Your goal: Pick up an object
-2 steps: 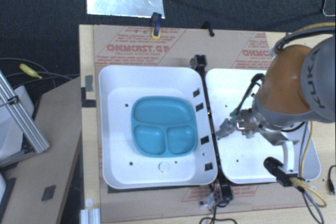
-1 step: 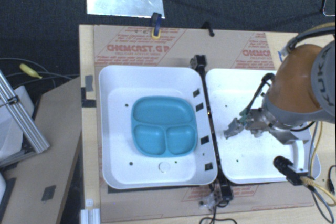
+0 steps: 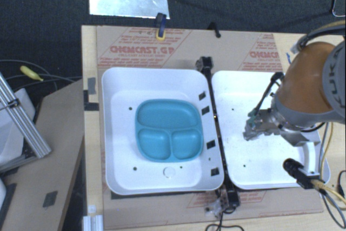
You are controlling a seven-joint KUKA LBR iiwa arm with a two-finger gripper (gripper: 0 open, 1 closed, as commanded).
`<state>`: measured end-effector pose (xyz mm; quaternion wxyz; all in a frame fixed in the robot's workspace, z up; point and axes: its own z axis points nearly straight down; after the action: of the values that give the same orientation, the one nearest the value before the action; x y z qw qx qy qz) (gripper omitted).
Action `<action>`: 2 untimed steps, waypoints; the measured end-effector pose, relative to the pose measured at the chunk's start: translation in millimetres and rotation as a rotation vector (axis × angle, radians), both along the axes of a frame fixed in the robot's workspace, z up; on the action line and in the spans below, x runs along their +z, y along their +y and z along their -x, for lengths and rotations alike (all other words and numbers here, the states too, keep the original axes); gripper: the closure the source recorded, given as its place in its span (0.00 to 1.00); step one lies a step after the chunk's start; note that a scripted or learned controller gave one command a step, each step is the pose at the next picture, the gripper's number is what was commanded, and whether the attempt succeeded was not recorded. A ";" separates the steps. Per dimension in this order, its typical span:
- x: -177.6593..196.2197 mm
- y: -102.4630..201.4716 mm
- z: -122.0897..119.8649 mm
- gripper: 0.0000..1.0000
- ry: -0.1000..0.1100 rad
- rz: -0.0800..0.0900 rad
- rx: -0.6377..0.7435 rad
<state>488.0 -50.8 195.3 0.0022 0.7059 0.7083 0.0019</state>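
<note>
A blue sectioned plate [image 3: 166,130] lies flat in the left bin [image 3: 116,116]. The gripper [image 3: 253,128] hangs low inside the right bin [image 3: 238,170]; whether it is released or clenched, I cannot tell.

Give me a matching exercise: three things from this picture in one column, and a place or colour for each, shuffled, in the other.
Things:
1. divided plate
2. claw
3. band on the arm

Descriptions:
A. orange
B. over the right bin
C. blue, lying in the left bin

Pairs: 1-C, 2-B, 3-A
</note>
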 end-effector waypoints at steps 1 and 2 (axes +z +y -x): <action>-11.3 41.3 1.1 1.00 0.005 -0.002 0.003; 47.8 117.4 0.6 1.00 -0.001 -0.003 0.007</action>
<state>487.4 66.6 243.1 0.0014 0.7033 0.7109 0.0031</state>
